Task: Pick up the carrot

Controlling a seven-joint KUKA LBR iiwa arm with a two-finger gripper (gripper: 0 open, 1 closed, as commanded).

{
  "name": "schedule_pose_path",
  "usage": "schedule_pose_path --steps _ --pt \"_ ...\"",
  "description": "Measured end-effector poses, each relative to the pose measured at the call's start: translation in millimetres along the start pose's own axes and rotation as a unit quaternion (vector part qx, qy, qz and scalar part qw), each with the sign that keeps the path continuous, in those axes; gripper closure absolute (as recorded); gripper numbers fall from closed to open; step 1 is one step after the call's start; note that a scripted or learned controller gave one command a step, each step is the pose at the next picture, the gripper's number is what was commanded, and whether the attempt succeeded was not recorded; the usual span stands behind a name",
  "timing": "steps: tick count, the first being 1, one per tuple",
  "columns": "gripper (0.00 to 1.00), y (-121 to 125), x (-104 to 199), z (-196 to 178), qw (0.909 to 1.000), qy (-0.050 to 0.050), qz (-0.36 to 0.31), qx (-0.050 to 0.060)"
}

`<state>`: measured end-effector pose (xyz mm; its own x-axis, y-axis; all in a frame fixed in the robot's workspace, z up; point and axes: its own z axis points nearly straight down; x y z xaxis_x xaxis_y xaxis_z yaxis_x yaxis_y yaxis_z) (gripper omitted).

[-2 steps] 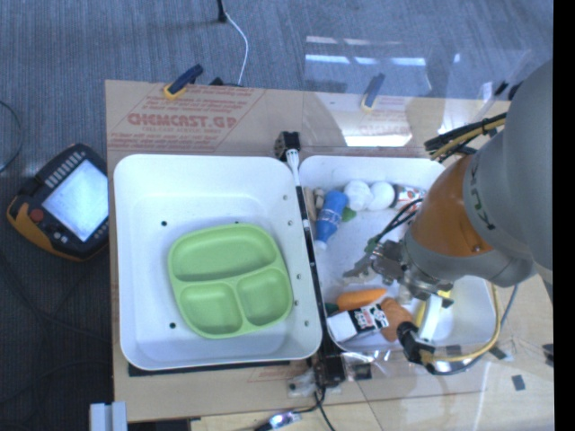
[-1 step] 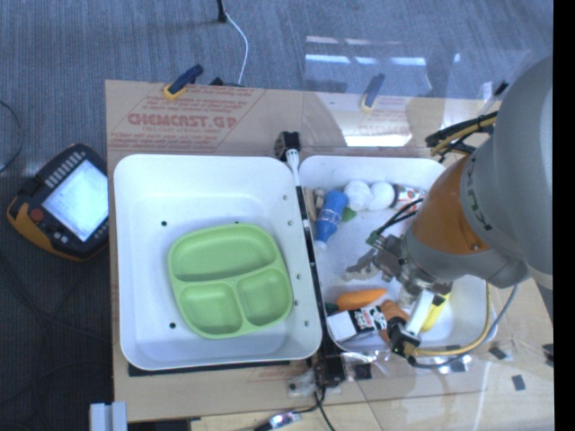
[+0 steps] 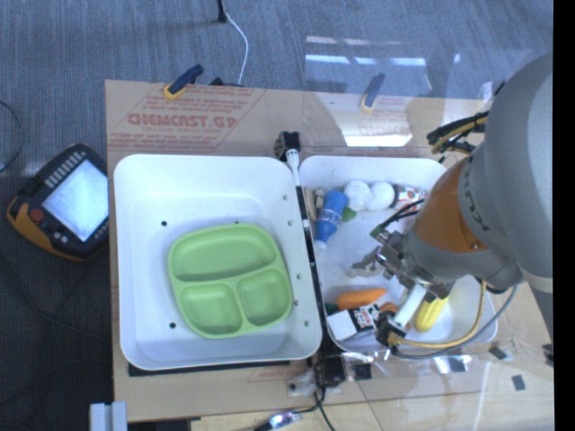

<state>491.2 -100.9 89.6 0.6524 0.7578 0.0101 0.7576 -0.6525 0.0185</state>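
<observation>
The orange carrot (image 3: 363, 296) lies on its side in the lower left part of the right bin (image 3: 364, 163), pointing left to right. My gripper (image 3: 384, 259) hangs just above and to the right of it, under the arm's orange band, and holds nothing that I can see. The arm's grey body hides the right half of this bin.
A blue bottle (image 3: 329, 214) and two white balls (image 3: 370, 194) sit at the bin's far side. A black-and-white box (image 3: 355, 320) and a yellow object (image 3: 431, 312) lie close to the carrot. The left bin (image 3: 144, 196) holds a green divided plate (image 3: 232, 279).
</observation>
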Motion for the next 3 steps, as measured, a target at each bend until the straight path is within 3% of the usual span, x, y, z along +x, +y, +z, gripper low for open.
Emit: schedule_pose_path --steps 1,2,3 --pt "0.0 -0.3 -3.5 -0.1 0.9951 -0.003 -0.099 0.003" --pt "0.0 3.5 -4.4 0.3 0.9998 0.0 0.018 0.001" --pt "1.0 3.6 -5.2 -7.4 0.9998 -0.002 0.018 0.003"
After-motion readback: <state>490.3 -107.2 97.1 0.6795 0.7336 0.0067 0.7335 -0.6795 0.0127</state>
